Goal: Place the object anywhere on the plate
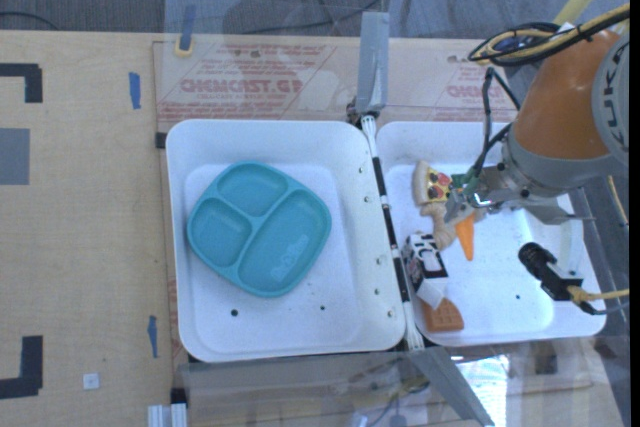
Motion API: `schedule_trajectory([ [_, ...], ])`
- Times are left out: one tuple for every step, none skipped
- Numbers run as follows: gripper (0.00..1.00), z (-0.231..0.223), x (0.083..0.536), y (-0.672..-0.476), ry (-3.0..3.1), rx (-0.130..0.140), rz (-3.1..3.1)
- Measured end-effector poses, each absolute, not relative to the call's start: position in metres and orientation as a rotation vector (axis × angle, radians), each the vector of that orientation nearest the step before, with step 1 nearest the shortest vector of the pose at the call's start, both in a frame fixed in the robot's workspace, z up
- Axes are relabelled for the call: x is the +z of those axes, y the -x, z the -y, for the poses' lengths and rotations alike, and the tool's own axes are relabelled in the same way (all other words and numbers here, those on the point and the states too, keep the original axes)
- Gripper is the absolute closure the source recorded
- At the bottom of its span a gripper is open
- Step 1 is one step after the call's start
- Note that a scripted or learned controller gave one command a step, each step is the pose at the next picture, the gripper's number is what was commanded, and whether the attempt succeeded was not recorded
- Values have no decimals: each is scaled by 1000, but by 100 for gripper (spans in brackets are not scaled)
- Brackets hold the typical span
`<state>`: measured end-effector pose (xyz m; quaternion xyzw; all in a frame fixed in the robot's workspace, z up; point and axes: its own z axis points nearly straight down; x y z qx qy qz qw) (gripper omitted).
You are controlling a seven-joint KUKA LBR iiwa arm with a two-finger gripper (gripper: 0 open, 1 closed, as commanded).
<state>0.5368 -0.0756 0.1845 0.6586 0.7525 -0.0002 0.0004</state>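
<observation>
A teal plate [260,227] with three compartments lies in the left bin [200,315], with nothing on it. My gripper [468,202] is low over the right bin [520,310], near its left-middle. Right below the gripper is a small orange carrot-like piece [466,239]; whether it is gripped or lying on the bin floor cannot be told. A toy pizza slice [432,183] lies just left of the gripper.
A black-and-white piece [425,257] sits against the right bin's left wall, with a white bit and an orange-brown wedge [446,316] in front of it. The bins' raised walls [385,215] meet between plate and gripper.
</observation>
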Motion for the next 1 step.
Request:
schedule_trajectory([
  [100,-30,218,-543,-2130,1,-2308],
])
